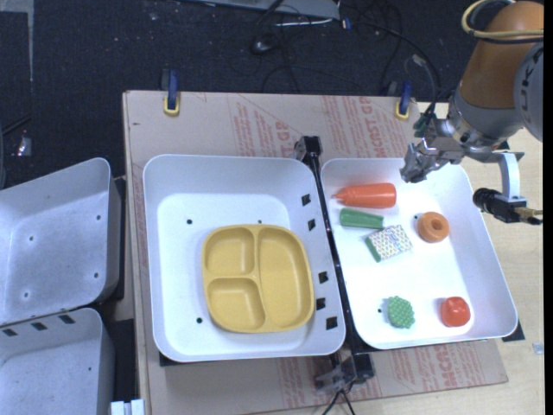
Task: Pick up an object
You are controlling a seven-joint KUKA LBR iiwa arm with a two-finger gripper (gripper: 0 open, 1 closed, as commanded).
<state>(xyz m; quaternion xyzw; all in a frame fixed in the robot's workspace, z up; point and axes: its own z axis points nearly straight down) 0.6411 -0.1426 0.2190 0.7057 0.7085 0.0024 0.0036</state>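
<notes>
- Two shallow white bins sit side by side on a brown board, seen from above at a slant.
- The left bin (164,232) holds one thing: a yellow plate with three compartments (257,277), lying flat in the middle of the bin floor.
- The right bin (484,258) holds six small objects, spread apart.
- Near its far edge lies an orange carrot-shaped toy (366,195), on its side.
- Just in front of the carrot lies a green stick-shaped piece (360,219), almost touching it.
- Beside that, toward the middle, is a small speckled green-and-white block (389,243).
- To the block's right sits an orange ring like a doughnut (432,226).
- Near the front edge are a bumpy green lump (399,311) and, to its right, a red rounded piece (454,311).
- The grey arm reaches in from the right; its gripper (416,168) hangs over the far right corner of the right bin, just beyond the carrot's thick end.
- How far its jaws are apart cannot be told, and nothing is visibly held in them.
</notes>
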